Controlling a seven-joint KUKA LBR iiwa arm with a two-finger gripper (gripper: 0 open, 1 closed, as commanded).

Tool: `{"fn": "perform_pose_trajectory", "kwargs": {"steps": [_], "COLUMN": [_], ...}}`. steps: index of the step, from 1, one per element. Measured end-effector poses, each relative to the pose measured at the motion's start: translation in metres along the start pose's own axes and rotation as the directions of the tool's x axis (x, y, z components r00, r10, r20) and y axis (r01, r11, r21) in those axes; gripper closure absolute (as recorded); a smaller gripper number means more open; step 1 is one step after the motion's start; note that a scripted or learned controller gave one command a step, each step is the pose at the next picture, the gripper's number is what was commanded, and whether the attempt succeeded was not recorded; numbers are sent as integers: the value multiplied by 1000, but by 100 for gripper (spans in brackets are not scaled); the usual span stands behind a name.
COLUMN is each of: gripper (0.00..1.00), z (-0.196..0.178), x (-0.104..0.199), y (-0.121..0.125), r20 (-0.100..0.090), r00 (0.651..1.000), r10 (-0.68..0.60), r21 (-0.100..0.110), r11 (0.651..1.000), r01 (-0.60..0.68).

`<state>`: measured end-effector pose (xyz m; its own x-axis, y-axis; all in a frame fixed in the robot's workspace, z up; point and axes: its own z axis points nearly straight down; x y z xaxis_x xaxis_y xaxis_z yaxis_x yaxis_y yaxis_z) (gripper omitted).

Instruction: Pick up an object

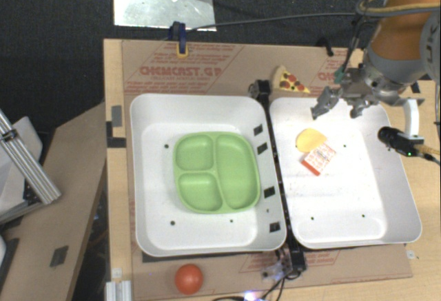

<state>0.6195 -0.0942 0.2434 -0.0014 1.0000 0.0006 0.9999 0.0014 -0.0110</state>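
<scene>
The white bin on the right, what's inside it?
The right bin holds a yellow piece touching a red-and-white packet. The gripper hovers above its far end. Whatever lies under the packet is covered.

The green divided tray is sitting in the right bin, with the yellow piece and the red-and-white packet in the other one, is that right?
Not quite. The camera view shows the green divided tray in the left bin; the yellow piece and the red-and-white packet lie in the right bin.

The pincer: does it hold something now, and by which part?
Nothing is held. The pincer hangs open above the right white bin, apart from the yellow piece.
</scene>
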Motion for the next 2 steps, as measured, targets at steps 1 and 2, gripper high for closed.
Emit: {"fn": "perform_pose_trajectory", "kwargs": {"steps": [1, 2], "gripper": [0, 0], "z": [-8, 48], "x": [0, 10], "y": [2, 5], "r20": [1, 0], "r00": [1000, 1000], "r10": [-2, -4], "r21": [-12, -10], "r11": [1000, 1000], "r01": [2, 4]}}
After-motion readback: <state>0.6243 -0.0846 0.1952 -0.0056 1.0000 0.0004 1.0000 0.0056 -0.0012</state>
